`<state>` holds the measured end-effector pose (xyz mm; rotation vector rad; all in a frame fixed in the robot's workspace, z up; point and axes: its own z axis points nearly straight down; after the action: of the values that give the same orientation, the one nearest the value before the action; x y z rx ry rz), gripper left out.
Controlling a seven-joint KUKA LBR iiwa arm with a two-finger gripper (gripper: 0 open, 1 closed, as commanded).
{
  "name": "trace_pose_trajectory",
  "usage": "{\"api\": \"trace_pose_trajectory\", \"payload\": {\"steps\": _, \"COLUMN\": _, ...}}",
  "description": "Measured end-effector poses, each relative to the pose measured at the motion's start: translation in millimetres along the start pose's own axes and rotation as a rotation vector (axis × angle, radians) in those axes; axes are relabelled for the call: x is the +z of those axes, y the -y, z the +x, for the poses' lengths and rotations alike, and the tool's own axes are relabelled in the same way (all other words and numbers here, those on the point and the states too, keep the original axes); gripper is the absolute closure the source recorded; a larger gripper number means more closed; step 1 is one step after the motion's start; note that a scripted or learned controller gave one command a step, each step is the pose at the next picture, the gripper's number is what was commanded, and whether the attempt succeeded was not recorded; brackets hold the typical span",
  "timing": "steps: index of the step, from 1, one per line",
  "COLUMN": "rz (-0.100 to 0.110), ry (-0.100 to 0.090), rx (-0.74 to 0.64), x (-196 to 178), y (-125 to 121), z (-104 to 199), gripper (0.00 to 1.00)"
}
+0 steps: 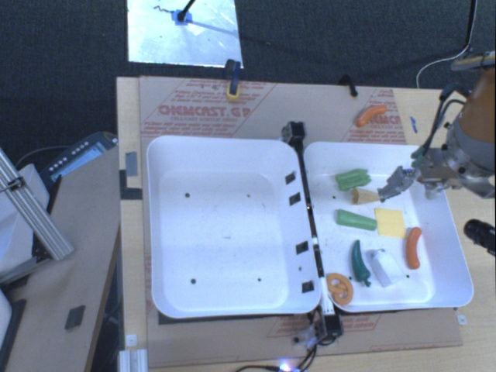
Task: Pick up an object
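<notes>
So the arm [473,130] comes in from the right and its gripper [395,183] hangs over the right bin [449,285], up near the top middle of it. Honestly can't tell how the gripper is set from this angle, it's just a small grey blur, and nothing visibly sits in it.

All the stuff to pick is in that right bin. Just left of the gripper there's a green ridged piece [353,179], and right under the gripper tip a small tan cone-ish thing [365,196], very close to it, touching or not I can't say. Below that lies a smooth green piece [356,220] with a yellow square block [390,223] just beside it on the right. Further right is an orange sausage shape [414,248]. Toward the front of the bin: a dark teal curved piece [358,262], a white block [384,267] right next to it, and a tan pretzel-looking ring [339,287] in the front left corner.

The left bin [225,223] sits alongside, the two bins touching along a black divider strip. Another orange sausage [371,115] lies on the bench behind the right bin, outside it.
</notes>
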<state>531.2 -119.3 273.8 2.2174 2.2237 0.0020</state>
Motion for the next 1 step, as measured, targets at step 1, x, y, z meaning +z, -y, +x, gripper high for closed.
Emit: {"api": "trace_pose_trajectory", "payload": {"steps": 1, "rz": -0.003, "ry": 0.000, "rx": -0.002, "x": -11.1, "y": -1.0, "z": 0.1, "gripper": 1.00}}
